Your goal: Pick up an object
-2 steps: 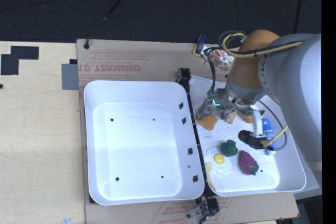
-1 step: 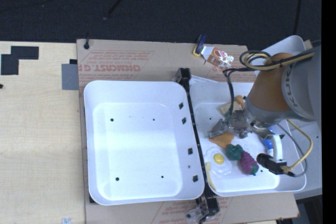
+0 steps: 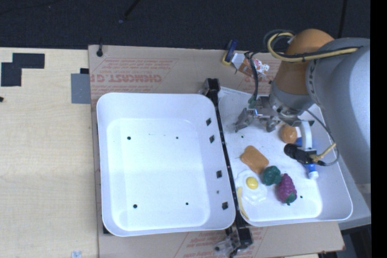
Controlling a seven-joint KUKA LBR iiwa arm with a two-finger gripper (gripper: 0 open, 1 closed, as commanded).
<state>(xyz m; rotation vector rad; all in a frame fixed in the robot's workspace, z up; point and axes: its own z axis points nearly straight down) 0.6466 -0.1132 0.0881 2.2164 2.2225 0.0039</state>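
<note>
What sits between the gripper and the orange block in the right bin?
Nothing visible. The gripper is over the right bin's upper part, and bare white floor separates it from the orange block just below. The green ball lies beyond the block.

One fixed camera, mounted above the bench (image 3: 42, 148), looking down at a slant. I see both white bins whole: left bin (image 3: 115, 112) mid-frame, right bin (image 3: 332, 202) toward the right side. Far edge of the bench sits up-frame, dark floor beyond it. Arm (image 3: 344, 99) enters from my right and looms large there, nearer the lens than the bins. Moderate stand-off; bench fills the lower two thirds.
</note>
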